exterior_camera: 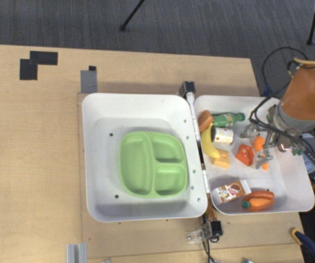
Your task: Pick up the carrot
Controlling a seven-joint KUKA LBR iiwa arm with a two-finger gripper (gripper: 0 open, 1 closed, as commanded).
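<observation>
End effector hangs low over the right bin; I can't tell whether it's clenched. Just beyond it, toward the bin's front rim, lies the carrot. It's probably light, stiff and slick, so it's best gripped across its thick middle.

A single fixed camera hangs above the pale wooden bench and looks down at a slant, so the dark grey ribbed carpet beyond the bench's far edge fills the top strip of the picture. It sits far enough back to take in both shallow white plastic bins side by side: the larger left bin lies near the middle of the picture, the smaller right bin towards the right. The grey arm with its orange band comes in from the right edge.
</observation>
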